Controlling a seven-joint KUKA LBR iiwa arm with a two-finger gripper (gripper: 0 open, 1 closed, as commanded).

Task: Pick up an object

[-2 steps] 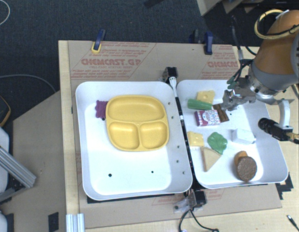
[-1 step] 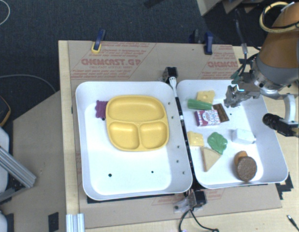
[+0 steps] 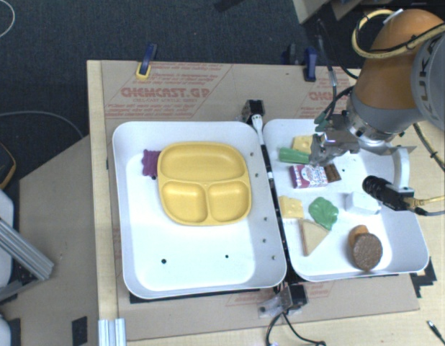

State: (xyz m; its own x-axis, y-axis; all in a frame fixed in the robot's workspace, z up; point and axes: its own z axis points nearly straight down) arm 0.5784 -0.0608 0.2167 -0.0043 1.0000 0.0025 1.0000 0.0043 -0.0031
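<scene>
My gripper hangs over the upper middle of the right bin, just above a dark red packet. A green bar and a pale yellow piece lie just left of it. Lower in that bin sit a green lump, a yellow block, a tan wedge and a brown round biscuit. Nothing shows between the fingers.
The left bin holds a yellow divided plate with a purple item at its left edge. A black cylinder on the arm juts over the right bin. Clamps stand at the bench's far edge.
</scene>
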